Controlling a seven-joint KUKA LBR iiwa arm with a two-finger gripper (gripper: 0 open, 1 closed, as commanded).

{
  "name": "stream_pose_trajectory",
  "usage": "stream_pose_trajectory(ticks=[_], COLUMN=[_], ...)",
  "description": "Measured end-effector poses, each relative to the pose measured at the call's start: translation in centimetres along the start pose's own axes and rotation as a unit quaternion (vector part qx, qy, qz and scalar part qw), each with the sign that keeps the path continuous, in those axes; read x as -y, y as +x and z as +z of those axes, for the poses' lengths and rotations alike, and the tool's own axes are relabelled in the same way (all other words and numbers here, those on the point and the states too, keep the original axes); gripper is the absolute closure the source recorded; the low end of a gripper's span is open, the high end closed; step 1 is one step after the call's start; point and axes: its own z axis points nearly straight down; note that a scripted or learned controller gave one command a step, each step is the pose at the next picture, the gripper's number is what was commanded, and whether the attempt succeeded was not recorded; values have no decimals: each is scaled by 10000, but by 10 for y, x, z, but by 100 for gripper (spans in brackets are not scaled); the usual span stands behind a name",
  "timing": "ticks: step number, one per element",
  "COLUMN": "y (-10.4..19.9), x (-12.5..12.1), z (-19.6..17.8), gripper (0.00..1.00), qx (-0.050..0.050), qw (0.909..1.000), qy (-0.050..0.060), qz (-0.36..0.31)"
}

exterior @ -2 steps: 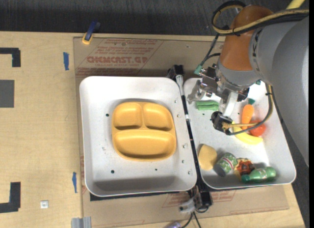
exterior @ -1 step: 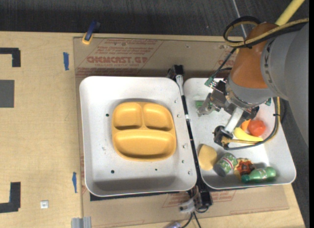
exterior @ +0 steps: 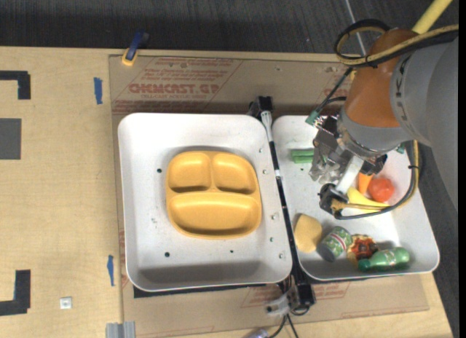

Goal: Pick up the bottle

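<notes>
The grey arm [exterior: 429, 89] reaches in from the right, and its orange band [exterior: 375, 100] sits above the far half of the right bin [exterior: 426, 245]. The wrist bends down and toward the divider between the two bins, so the hand [exterior: 329, 176] hangs low over the middle of the right bin. Seen from above, I cannot tell whether the hand is open or closed, and nothing is visibly gripped in it.

The bottle [exterior: 386, 258] is green and lies on its side in the near right corner of the right bin, close against the near wall. It is apart from the hand, nearer the camera and further right. Its long axis runs roughly along that near wall, left to right with a slight tilt. Which end is the neck is too small to tell.

Between the bottle and the hand, in the same bin, lie a can [exterior: 333, 244], a pale lump [exterior: 307, 232] and a banana [exterior: 368, 199].
</notes>
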Motion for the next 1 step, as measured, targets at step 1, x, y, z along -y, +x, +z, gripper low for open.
stream_pose_trajectory(ticks=[1], y=[0], x=[0], z=[0], gripper=[0], qx=[1], qw=[10000], qy=[1], qz=[2])
